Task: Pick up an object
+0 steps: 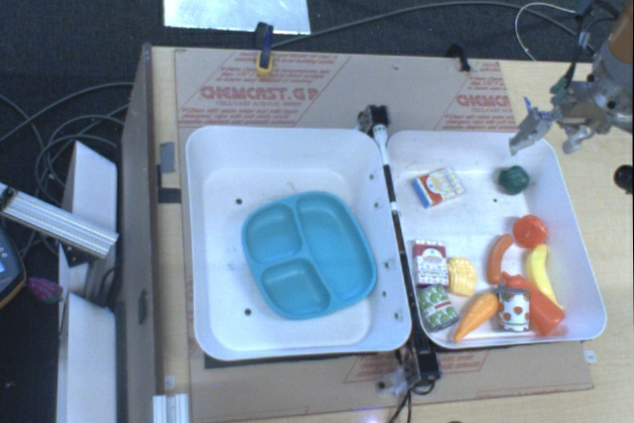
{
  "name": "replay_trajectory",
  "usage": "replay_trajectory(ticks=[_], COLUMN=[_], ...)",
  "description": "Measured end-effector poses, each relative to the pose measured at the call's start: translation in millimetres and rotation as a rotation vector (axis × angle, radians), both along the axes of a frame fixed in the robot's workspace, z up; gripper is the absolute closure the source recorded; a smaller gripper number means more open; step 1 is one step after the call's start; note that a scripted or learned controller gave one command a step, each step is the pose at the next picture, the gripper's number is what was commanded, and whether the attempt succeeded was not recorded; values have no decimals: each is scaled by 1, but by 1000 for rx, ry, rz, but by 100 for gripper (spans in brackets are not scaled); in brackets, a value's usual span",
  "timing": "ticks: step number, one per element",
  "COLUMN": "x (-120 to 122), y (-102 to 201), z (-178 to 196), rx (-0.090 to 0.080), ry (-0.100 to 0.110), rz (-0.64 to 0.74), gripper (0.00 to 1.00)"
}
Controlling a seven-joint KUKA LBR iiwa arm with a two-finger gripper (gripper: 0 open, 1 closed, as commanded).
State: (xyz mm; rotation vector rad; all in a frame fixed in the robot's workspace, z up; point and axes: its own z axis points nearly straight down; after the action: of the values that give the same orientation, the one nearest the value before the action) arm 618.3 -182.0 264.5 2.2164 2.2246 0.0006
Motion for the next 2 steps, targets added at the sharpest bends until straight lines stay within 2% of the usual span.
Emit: replay_trajectory(ticks=[1, 2], x=[45, 28], y=[-24, -24], z=[-91, -181], rx=[0, 1], ry=[2, 1], rz=[1, -1], gripper=[0, 0])
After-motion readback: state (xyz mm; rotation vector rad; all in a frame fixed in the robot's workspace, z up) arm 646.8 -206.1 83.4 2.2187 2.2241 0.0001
